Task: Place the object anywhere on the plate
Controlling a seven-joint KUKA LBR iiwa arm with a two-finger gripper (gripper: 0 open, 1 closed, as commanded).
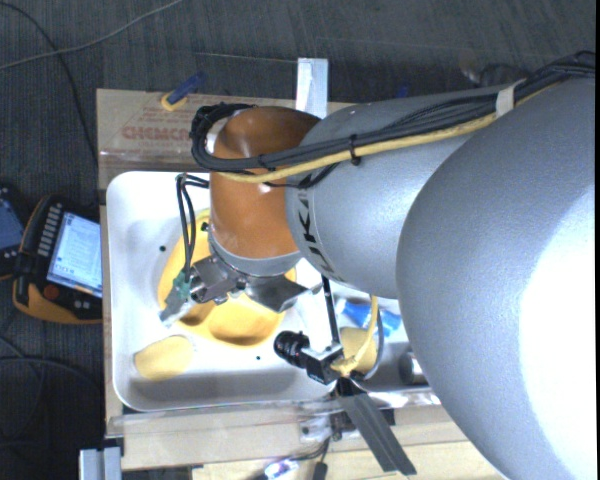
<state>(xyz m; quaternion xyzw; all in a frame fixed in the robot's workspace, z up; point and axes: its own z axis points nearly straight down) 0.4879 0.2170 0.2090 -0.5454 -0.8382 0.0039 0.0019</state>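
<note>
Reaching in from the right, arm (450, 268) covers most of the right bin and ends over the left bin (130, 268). Orange band (250, 188) sits above the wrist, cables (380, 138) strapped along the top. Pincer (195, 290) hangs low over the plate (242, 323), yellow, lying in the left bin's middle. Fingers hidden under the wrist housing; cannot tell how wide they stand or whether they hold anything. Object (163, 356), a pale yellow lump, lies on the bin floor at the near left corner, just beside the plate and apart from the pincer. Handheld screen unit (65, 263) on the floor left of the surface.
</note>
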